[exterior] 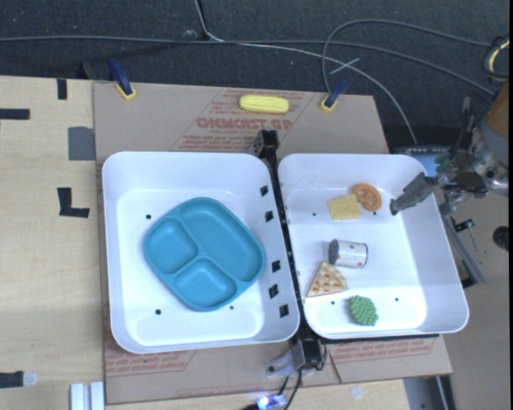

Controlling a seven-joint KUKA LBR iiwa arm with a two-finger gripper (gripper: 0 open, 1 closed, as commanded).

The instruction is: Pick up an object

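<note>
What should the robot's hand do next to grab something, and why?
Probably move a bit left and down toward the orange round piece. The hand hovers at the right bin's upper right edge, and that piece, beside the yellow cheese block, looks nearest.

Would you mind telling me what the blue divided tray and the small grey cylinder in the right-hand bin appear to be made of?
The blue divided tray looks like moulded plastic: uniform colour, rounded compartment edges and a soft, slightly matte sheen. The small grey cylinder lying on its side looks like a metal can or a toy imitation of one, with a dark grey end and a paler body; at this resolution I cannot tell real metal from painted plastic.
</note>
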